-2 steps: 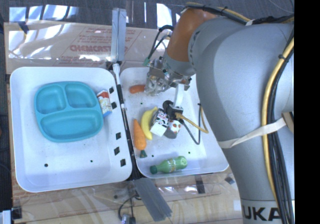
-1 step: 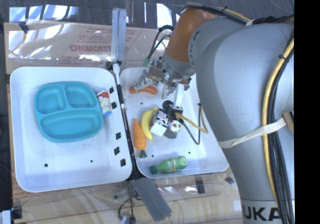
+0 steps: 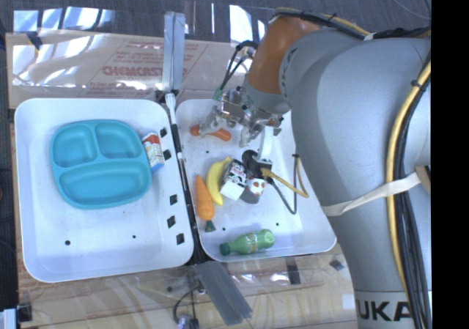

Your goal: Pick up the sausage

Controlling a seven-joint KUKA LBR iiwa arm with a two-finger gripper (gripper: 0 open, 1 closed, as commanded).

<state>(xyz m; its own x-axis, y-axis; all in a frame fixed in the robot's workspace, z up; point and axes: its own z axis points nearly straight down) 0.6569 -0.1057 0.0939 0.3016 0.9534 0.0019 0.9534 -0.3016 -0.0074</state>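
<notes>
Camera view. Small orange-red sausage (image 3: 204, 130) lying flat in the far left corner of the right bin (image 3: 308, 229), close to the divider. Gripper (image 3: 238, 124) low over that corner, just beside the sausage on its right, perhaps touching its end. Released or clenched: cannot tell from this slant, and no sausage seen held.

Step in hand, by judgement: closing in for the grasp. Best to centre over the middle of the sausage, span its narrow width, and go down close to the bin floor before closing. Likely to roll or slide toward the wall if nudged off-centre.

Banana (image 3: 216, 179), carrot (image 3: 204, 199) and green bottle (image 3: 249, 242) nearer, apart from the target. Blue divided plate (image 3: 101, 163) in the left bin (image 3: 29, 196). White bin floors, wooden bench beneath, grey ribbed floor beyond.
</notes>
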